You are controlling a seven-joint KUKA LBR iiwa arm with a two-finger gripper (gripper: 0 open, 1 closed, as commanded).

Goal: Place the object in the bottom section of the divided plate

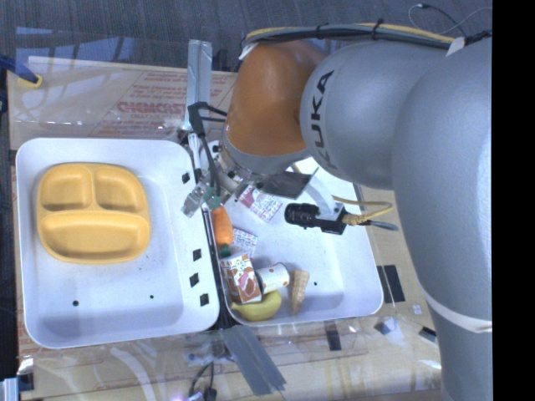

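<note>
arm: grey kuka arm w/ orange band (263,98) reaches in from the right, wrist over the rear left part of the right bin.
gripper: two-finger metal gripper (203,197) sits low at the left wall of the right bin, just above the carrot's top end. cluttered w/ cables and brackets; cannot tell how far the pincer is spread, nor whether it has hold of anything.
task object: small orange toy carrot w/ green top (221,225) lies in the right bin, against the left wall, long axis roughly front-to-back, green end toward the gripper. whether the tips touch it: cannot tell.
plate: yellow plastic divided plate (92,211) lies flat in the left bin, rear left area; two small sections at the far side, one wide section at the near side. sections bare.
left bin: shallow white tray (109,307), holds the plate.
right bin: shallow white tray (351,274), holds the carrot plus other items.
other items, right bin: small printed carton w/ red-brown label (240,278) near the front; yellow toy banana (259,307) at the front wall, touching the carton; tan waffle cone (298,289) just right of the banana; flat white packet w/ red print (266,205) near the wrist.
bench: clear plastic sheet over the surface (100,98) behind the bins.
</note>
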